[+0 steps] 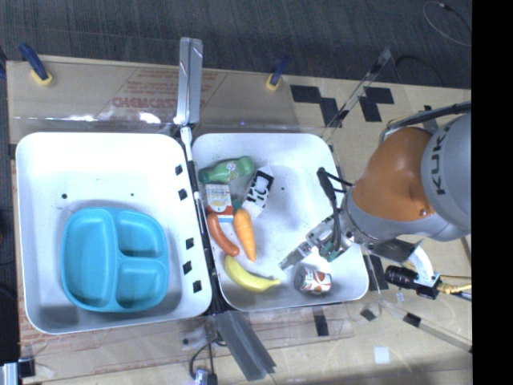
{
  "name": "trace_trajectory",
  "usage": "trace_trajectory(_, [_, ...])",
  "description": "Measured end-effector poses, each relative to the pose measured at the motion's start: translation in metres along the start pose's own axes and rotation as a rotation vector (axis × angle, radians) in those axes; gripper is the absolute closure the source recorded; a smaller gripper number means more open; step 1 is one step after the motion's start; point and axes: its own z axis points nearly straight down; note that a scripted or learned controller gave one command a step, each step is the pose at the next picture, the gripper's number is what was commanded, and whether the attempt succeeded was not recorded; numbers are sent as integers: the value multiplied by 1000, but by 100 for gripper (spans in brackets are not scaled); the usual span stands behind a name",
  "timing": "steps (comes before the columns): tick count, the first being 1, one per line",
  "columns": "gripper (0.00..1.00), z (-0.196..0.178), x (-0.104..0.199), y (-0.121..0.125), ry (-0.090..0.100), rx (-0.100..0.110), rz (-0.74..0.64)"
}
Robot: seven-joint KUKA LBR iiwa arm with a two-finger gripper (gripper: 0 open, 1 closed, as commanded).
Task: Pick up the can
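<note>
A grey robot arm (453, 175) with an orange band (393, 184) reaches in from the right over a worktop (88, 87) that carries two shallow white bins side by side. Its hand (309, 251) hangs low in the right bin (296, 144), near the front right corner, and whether the hand is spread or pressed together cannot be told from this slanted overhead view. Nothing can be seen gripped in it.

The can (313, 280), silver with red markings, lies on its side on the floor of the right bin, close to the front wall and just below the hand in the view. Whether the hand touches it cannot be told.

A yellow banana (248, 277) lies just left of the can. Farther back an orange carrot (244, 233) and a red sausage (220, 233) lie side by side along the bin's left part. Behind them sit a small carton (218, 196), a green packet (227, 169) and a black-and-white packet (258, 189), bunched close together.

The left bin (24, 215) holds a blue tray (116, 259) with several compartments, set towards its front. Two blue clamps (36, 64) grip the far edge of the worktop.
</note>
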Motion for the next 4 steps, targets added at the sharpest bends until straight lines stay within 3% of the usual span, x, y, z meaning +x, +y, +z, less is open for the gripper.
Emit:
trace_trajectory(1, [0, -51, -19, -13, -3, -2, 82])
trace_trajectory(2, [0, 40, -18, -12, -1, -1, 34])
trace_trajectory(3, [0, -18, -20, -14, -2, -1, 56])
trace_trajectory(4, [100, -26, -20, -13, -1, 0, 51])
